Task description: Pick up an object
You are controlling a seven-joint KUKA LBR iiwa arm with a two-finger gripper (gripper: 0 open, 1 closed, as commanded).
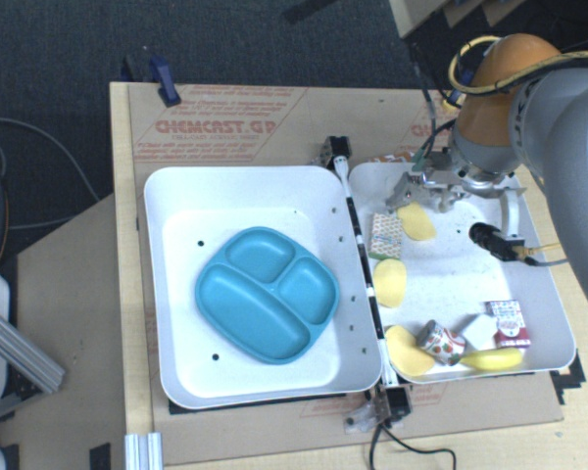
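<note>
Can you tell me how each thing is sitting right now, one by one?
Blue plate: flat, right way up, in the left bin.
Gripper: low over the right bin's far end, beside a yellow piece; grip unclear.
Patterned packet: flat against the bin's left wall.
Small can: on its side.
Red and white carton: lying flat.
Banana: lying along the near wall.

One fixed cam, overhead, slanted, both bins [157, 213]

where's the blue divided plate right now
The blue divided plate lies in the middle of the left bin, apart from the yellow pieces in the right bin.
</note>
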